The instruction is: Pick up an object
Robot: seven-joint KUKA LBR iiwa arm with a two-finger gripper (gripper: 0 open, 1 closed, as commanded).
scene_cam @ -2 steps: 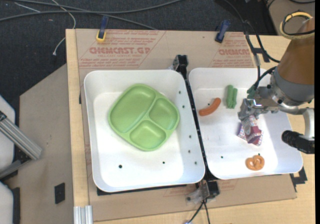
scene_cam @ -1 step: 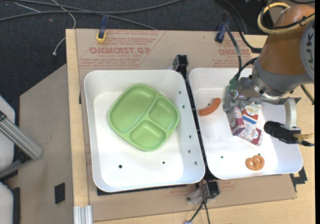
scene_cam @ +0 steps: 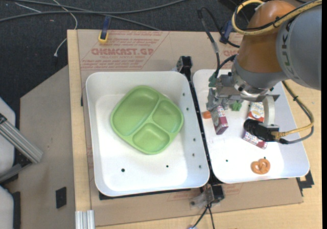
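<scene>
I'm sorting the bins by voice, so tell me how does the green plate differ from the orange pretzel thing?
The green divided plate is far larger than the orange pretzel-shaped piece. The plate lies in the left bin, the pretzel in the right bin. Both lie untouched.

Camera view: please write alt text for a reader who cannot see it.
A grey and orange robot arm lowers its gripper over small items in the right white bin, including a pretzel-shaped piece. The left bin holds a green divided plate.
</scene>
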